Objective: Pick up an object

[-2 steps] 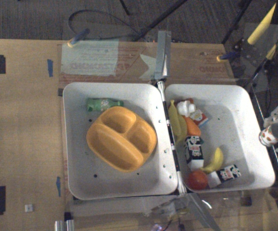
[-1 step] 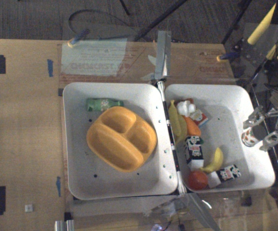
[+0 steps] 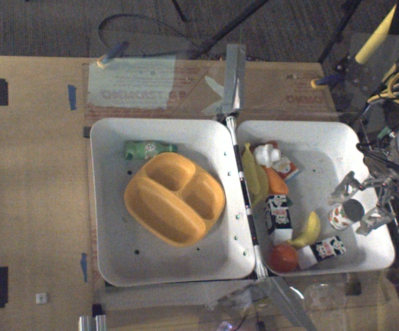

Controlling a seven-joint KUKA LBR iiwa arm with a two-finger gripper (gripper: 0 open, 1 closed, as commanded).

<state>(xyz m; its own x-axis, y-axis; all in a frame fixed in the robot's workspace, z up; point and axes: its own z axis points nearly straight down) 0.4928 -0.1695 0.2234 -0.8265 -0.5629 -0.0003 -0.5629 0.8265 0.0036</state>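
Progress looks early: in the left white bin (image 3: 110, 205) a moulded orange plastic divided tray (image 3: 175, 197) and a green packet (image 3: 149, 148) lie untouched. In the right white bin (image 3: 324, 143) bananas, small milk cartons (image 3: 278, 218) and a red tomato (image 3: 283, 258) rest on the floor. At the right the hand (image 3: 362, 203) is spread around a small white cup with red print (image 3: 343, 214), which sits between its fingers, so I judge that closing and lifting are not yet done.

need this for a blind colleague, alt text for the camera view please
A gripper is open around a small cup in the right bin, near bananas, milk cartons and a tomato. The left bin holds an orange divided plate and a green bottle.
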